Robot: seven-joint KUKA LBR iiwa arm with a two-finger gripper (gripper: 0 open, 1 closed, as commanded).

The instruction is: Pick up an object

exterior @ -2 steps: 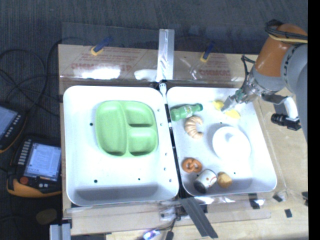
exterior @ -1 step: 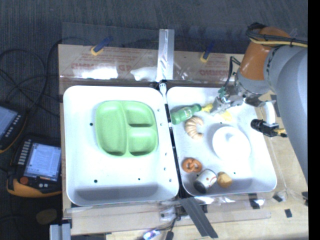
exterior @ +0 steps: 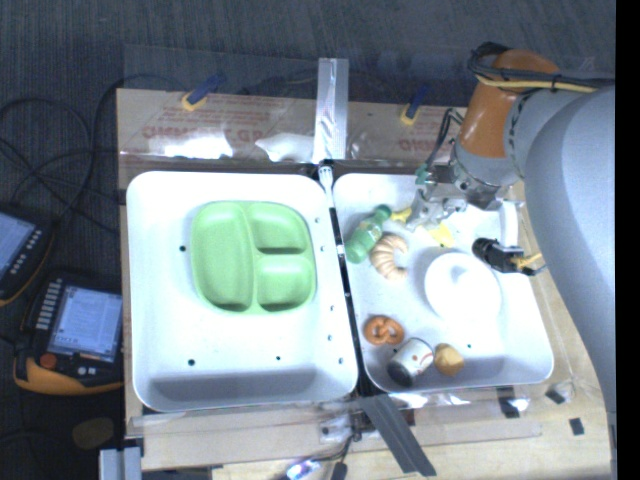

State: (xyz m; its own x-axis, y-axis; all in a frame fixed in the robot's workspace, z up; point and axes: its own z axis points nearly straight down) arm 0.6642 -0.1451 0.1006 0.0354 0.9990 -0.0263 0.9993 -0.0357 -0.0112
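the gripper (exterior: 432, 206) hangs low in the right bin (exterior: 530, 368) — whether it's parted or closed i cannot tell — with a croissant (exterior: 389, 252) just below-left and a green bottle (exterior: 364, 235) beside that.

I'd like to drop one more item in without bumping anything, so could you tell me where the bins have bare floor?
Left bin: bare floor all round the green divided tray, widest along the front edge. Right bin: a small bare patch front right, between the white bowl and the front wall. Crowded: the divider side, with the green bottle, croissant, pretzel and can, and the back under the claw.
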